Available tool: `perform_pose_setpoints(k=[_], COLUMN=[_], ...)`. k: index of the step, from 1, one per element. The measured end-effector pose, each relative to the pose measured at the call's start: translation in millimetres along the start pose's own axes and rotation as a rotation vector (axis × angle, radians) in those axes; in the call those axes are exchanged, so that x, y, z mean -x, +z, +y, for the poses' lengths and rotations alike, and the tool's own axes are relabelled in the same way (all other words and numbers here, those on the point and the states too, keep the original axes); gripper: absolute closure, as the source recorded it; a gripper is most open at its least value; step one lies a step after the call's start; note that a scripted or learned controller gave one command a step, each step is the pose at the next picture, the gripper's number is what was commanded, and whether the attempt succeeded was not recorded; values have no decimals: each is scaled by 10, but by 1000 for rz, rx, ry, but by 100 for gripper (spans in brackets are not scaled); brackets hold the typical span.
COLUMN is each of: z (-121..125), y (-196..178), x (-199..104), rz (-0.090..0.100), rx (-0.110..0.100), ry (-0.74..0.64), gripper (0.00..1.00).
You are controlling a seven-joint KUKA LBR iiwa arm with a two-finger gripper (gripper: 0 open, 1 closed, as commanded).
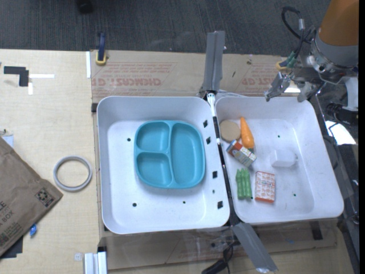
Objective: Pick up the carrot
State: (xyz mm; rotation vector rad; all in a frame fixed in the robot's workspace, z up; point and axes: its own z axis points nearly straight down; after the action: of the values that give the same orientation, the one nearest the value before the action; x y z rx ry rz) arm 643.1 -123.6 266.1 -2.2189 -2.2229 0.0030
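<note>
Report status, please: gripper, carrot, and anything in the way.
Gripper open, above the right bin's far rim, holding nothing. Carrot lies in the right bin, untouched. Round tan disc and small red-and-white carton close beside it.

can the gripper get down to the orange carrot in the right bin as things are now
Probably yes: the orange tapered carrot lies uncovered in the right white bin, with only a round tan disc close beside it, and the gripper hovers at the bin's far rim.
</note>
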Motion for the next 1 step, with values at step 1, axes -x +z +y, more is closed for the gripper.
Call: perform_pose_setpoints(k=[1], z=[4], y=[1096], x=[-254], rz=[0], rx=[-1], ry=[34], gripper=[0])
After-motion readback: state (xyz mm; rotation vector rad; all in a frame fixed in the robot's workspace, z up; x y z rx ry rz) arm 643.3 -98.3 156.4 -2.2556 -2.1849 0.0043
